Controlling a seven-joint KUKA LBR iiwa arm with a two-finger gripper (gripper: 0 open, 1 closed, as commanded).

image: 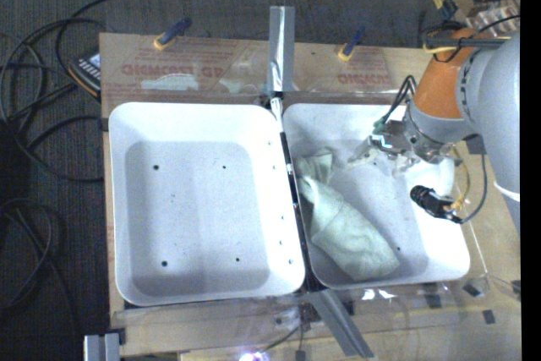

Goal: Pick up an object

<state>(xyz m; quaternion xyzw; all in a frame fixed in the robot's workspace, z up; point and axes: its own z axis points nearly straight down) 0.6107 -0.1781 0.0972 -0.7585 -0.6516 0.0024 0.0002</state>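
A: Cloth [342, 220] is the only object to pick; it lies crumpled in the right bin [439, 262], below and to the left of the end effector [382, 146], well apart from it.

B: Whether the end effector is spread or pressed together, I cannot tell. It holds nothing visible.

A: I think the risk is a descent beside the cloth, closing on the bin floor.
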